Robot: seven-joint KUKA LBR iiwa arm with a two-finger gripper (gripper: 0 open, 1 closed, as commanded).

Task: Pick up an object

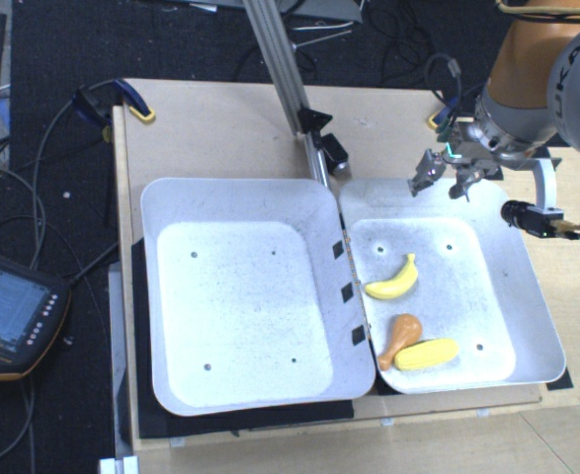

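The hand [444, 180] hangs above the far rim of the right bin [527, 294], its two fingers apart with nothing between them. The candidate objects lie in that bin: a banana [393, 278] near the middle, and toward the near edge a brown drumstick-shaped piece [400, 337] touching a yellow oblong piece [427, 355]. The left bin [171, 265] carries no objects. Probable failure causes: the drumstick-shaped piece and the oblong piece are in contact, so a descent on either is likely to push the other or close on both and lose grip; the banana is curved and lies flat, so fingers closing across its ends rather than its width may slide off; all objects are low, so a shallow descent would close on air. The fingertip outlines are dark and small against the bench [220, 136], and the arm's upper part is cut off at the right edge. Surface texture of the objects cannot be resolved.
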